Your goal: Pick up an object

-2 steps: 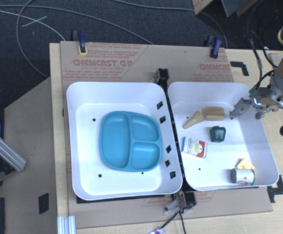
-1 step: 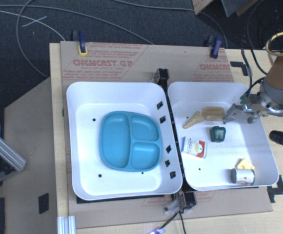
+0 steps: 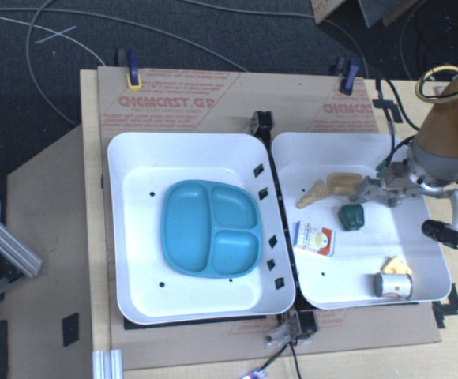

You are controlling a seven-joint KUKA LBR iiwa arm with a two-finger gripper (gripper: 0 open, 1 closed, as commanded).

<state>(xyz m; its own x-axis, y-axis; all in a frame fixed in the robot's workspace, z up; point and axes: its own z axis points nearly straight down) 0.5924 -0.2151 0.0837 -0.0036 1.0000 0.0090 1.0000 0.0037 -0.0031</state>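
1. Camera view puts your gripper [image 3: 361, 192] low over the right bin [image 3: 426, 287], reaching in from the right.
2. You cannot tell its grip state from this angle.
3. Your nearest candidates: a tan object [image 3: 330, 188] touching its tip, and a dark green object [image 3: 351, 217] just below.
4. Left bin [image 3: 134, 275] holds a blue divided plate [image 3: 211, 228].

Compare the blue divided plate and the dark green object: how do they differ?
The blue divided plate is much larger and light blue; the dark green object is small and dark green. The plate lies flat with three compartments; the green object is a compact lump. The plate sits in the left bin, the green object in the right bin.
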